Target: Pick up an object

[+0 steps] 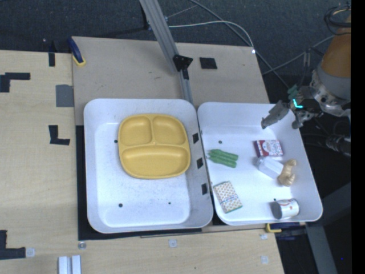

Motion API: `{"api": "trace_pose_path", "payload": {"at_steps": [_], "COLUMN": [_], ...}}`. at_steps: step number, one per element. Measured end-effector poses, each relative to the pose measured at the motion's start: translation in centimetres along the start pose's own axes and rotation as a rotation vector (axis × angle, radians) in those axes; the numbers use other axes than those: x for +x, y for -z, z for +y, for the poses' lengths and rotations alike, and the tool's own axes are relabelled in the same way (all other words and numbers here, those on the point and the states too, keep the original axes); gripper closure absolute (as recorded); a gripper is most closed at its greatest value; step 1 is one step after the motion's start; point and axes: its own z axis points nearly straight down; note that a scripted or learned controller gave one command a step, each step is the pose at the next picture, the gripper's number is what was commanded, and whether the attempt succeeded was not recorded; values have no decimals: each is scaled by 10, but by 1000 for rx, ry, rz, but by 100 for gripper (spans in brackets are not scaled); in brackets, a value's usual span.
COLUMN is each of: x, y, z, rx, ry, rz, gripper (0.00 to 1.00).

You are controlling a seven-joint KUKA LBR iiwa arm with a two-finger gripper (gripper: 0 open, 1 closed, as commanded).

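The gripper (283, 114) hangs over the far right corner of the right bin (239, 114), holding nothing; one grey finger (274, 115) slants down to the left, and whether the jaws are open or closed I cannot tell. In that bin lie a green bundle (222, 157) with its long axis running left to right and tilted slightly nearer at the right, a red box (268, 148), a white bottle (270, 166) beside a tan toy (287, 173), a patterned packet (227, 196) and a can (284, 208) on its side at the near right. The left bin (102, 170) holds a yellow tray (154, 146).
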Motion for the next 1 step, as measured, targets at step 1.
{"api": "trace_pose_path", "payload": {"at_steps": [1], "x": [0], "y": [1], "z": [0], "rx": [-1], "ry": [0], "rz": [0], "gripper": [0]}}
